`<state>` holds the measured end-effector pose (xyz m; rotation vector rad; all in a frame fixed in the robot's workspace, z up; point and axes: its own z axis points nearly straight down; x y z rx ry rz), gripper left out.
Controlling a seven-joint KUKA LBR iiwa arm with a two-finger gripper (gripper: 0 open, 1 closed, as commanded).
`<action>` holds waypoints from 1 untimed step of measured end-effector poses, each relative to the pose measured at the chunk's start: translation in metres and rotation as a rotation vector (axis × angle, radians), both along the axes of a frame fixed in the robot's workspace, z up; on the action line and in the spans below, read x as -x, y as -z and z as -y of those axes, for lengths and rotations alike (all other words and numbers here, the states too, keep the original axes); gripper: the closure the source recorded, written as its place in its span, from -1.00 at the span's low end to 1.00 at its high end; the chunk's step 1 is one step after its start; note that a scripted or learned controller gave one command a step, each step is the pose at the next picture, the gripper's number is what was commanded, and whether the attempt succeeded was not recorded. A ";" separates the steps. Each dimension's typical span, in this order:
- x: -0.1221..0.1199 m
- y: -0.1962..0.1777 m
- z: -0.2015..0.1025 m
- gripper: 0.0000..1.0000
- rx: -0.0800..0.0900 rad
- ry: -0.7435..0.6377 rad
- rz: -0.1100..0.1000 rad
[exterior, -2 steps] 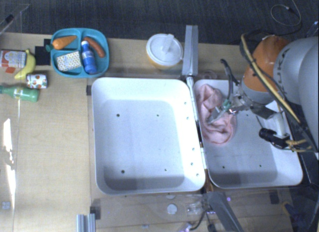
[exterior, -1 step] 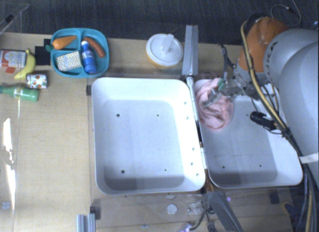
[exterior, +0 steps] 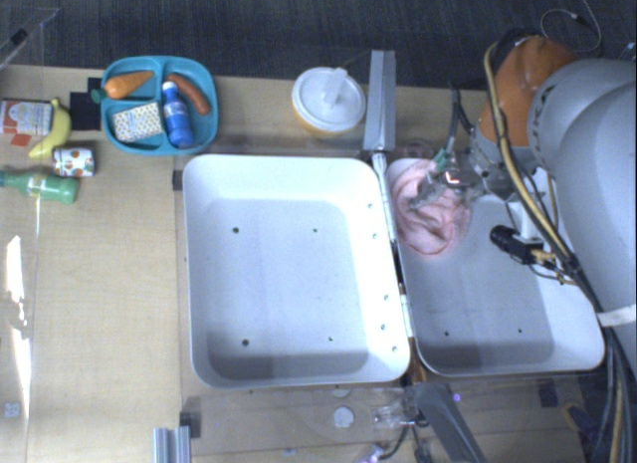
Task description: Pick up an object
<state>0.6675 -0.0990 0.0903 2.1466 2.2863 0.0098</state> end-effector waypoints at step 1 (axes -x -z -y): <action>0.025 -0.001 0.007 -1.00 0.002 -0.044 0.008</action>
